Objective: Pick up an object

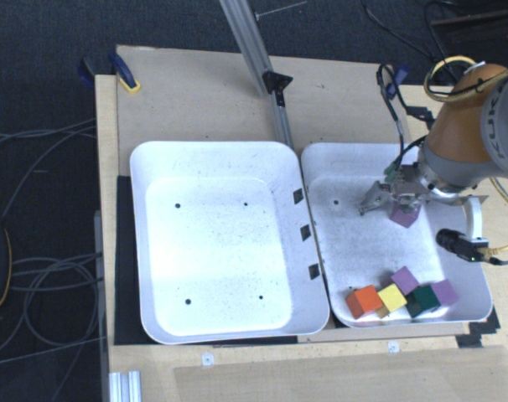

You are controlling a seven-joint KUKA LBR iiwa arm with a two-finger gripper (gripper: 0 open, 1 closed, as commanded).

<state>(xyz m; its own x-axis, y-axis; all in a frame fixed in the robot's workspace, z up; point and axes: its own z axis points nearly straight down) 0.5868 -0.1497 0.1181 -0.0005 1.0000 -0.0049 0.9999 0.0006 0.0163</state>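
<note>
Our gripper (398,203) is hanging in the upper right of the frame, over the back part of the right bin (338,162), and a purple block (404,214) is sitting at its fingertips. From this slant we are reading the fingers as clamped on that block, though the block's lower edge is blurring into the bin floor, so we are not certain it is clear of the surface.

To do this step well, we are judging that the lift wants to go straight up, with no sideways drag, since the block is small and the grip looks to be on its upper part only. A slow rise would show whether the block is coming with us or slipping.

In the lower right of the frame, the right bin is holding a cluster against its front wall: an orange block (365,300), a yellow block (391,297), a green block (422,301), and two more purple ones, one behind the yellow (404,278) and one at the far right (444,291). They are lying packed together, touching or nearly so, well apart from the gripper.

The left bin (145,224), filling the middle left of the frame, is showing bare white floor.
</note>
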